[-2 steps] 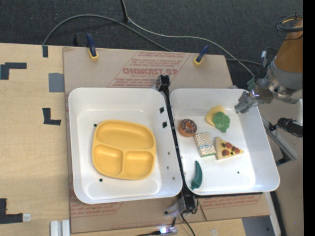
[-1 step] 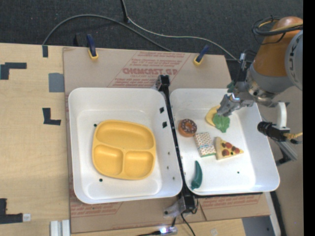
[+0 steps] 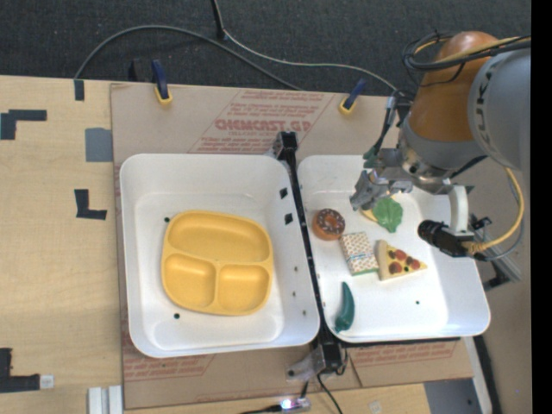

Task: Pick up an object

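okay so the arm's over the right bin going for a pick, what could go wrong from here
1. The gripper sits at the green leafy piece, which overlaps a yellowish piece beneath it; it may drag both or pinch only an edge.
2. The donut, cracker and pizza slice lie close together, so a sweep might knock them.
3. The gripper is near the right bin back wall and may graze it.

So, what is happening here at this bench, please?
A grey robot arm reaches in from the right over the right bin. Its gripper is low, right at a green leafy toy. A donut, a cracker, a pizza slice and a green pepper lie loose in the same bin. The left bin holds a yellow divided plate.
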{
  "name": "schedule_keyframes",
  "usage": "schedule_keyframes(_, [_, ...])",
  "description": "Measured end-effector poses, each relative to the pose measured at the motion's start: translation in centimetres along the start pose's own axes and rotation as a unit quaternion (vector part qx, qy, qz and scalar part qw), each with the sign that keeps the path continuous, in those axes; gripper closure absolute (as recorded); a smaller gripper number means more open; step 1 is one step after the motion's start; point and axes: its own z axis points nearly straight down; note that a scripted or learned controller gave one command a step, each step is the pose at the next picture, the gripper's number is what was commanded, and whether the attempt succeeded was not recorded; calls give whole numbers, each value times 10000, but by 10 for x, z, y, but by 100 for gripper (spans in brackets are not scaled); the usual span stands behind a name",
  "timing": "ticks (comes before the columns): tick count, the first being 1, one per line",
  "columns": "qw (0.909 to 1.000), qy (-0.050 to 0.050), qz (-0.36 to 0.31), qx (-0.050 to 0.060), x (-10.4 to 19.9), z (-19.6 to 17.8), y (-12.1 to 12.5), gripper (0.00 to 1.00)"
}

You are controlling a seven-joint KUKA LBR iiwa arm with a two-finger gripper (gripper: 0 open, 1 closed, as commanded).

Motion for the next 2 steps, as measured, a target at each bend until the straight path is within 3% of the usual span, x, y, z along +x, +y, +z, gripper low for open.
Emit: schedule_keyframes(2, [10000,-3,-2,-2,112,-3,-14,100])
